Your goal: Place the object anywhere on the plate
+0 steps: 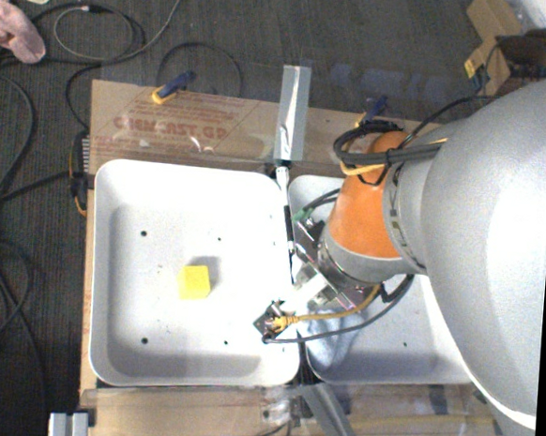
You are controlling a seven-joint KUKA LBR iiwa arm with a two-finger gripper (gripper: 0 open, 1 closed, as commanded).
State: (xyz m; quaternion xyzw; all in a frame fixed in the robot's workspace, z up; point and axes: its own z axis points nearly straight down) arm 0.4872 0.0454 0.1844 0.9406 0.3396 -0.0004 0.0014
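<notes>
A small yellow block [195, 282] lies flat near the middle of the left white bin [124, 191]. The grey arm with its orange band [362, 219] reaches in from the right and hangs over the left part of the right bin [384, 362]. My gripper [304, 276] sits below the wrist, close to the wall between the two bins and well to the right of the block. The wrist covers most of the gripper. Nothing is seen held in it.
The arm's large grey body covers most of the right bin. A metal post [292, 110] stands behind the gap between the bins. Cables and cloth lie on the dark floor at the left and back.
</notes>
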